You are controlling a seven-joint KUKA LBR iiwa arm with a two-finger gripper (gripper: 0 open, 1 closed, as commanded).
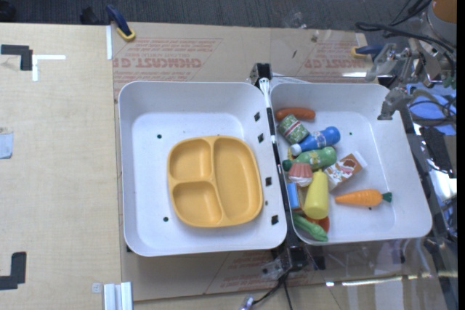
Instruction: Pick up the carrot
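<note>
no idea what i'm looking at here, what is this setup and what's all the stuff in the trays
One camera looks down at a slant on a workbench with two shallow white bins. At the upper right, a robot arm ends in its gripper, hovering over the right bin's far corner with nothing visibly held. The left bin holds a yellow divided plate. The right bin holds toy food piled along its left side: a yellow bottle, a blue bottle and others. The carrot, which the arm should pick up, lies apart, nearer the front.
</note>
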